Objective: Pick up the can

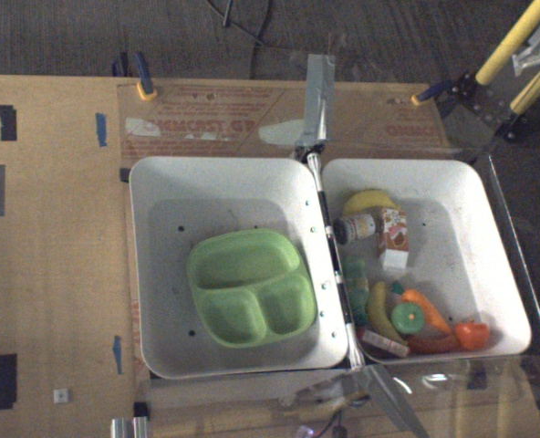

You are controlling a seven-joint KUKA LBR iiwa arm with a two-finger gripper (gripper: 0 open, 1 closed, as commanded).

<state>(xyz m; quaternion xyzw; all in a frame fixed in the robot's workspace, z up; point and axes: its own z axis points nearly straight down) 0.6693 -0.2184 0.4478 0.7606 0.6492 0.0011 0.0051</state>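
Can [359, 227] lay on its side in the right bin [489, 245], close to the wall next to the left bin [160, 208]; a yellow banana [368, 199] sat just behind it; a small box [393, 229] lay right beside it; I could not tell if my gripper was open or closed.

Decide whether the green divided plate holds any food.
Empty: all three compartments of the green plate show bare green, in the left bin.
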